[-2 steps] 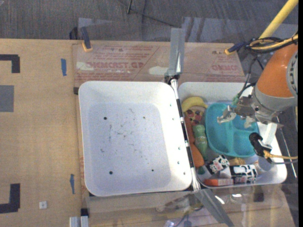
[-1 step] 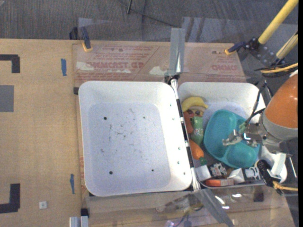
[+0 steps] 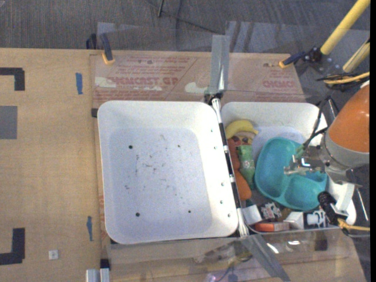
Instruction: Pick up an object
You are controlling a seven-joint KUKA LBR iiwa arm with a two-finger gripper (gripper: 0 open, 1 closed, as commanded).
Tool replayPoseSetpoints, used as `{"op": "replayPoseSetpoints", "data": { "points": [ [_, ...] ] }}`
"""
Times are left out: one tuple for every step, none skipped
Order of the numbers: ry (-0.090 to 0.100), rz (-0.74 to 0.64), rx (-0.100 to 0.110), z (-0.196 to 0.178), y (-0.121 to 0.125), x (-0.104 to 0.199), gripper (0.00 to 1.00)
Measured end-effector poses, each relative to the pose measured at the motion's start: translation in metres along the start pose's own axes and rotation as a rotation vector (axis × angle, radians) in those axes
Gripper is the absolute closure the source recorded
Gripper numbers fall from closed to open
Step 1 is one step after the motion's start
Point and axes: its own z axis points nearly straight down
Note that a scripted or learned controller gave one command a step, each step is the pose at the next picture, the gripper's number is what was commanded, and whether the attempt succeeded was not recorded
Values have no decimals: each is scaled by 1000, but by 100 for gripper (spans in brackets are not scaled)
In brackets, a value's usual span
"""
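Arm (image 3: 346,137) reaches into the right bin (image 3: 276,111) | jaws' state: cannot tell | teal bowl (image 3: 282,178) beneath the wrist, likeliest pick | banana (image 3: 239,126) crowded beside divider

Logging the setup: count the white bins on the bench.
2. The left bin sits mid-bench; the right bin adjoins it, holding the clutter under the arm.

This is looking like a robotics lab: two white bins (image 3: 111,157) are sitting side by side on a plywood table (image 3: 47,157) marked with black and blue tape, and clamps (image 3: 107,56) are pinning cardboard sheets (image 3: 153,78) at the back. Cables (image 3: 176,13) are trailing over grey carpet (image 3: 59,10), and a grey-and-orange arm (image 3: 352,134) is reaching in from the right.
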Motion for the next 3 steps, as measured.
{"op": "replayPoseSetpoints", "data": {
  "points": [
    [-7,5,14,4,-5,-5,0],
    [-2,-2,-5,-9,2,1,100],
    [-4,1,5,-7,-1,-2,0]
  ]
}}
